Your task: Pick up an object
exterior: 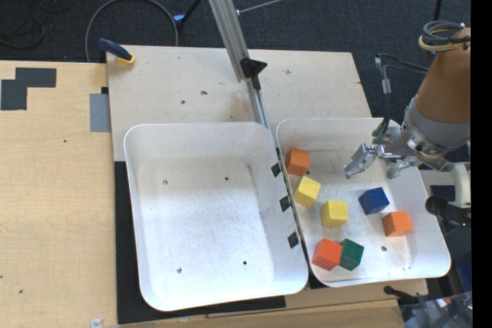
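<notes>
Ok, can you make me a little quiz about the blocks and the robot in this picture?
1. True or false: the blue block sits in the right bin.
2. How many yellow blocks are there? A) one B) two C) three
3. Fill in: the green block touches a red-orange block on its ____ side in the camera view.

Key:
1. True. It lies just below the gripper, which hangs above the blocks.
2. B. One yellow block and another yellow block lie near the left bin.
3. Left.
</notes>
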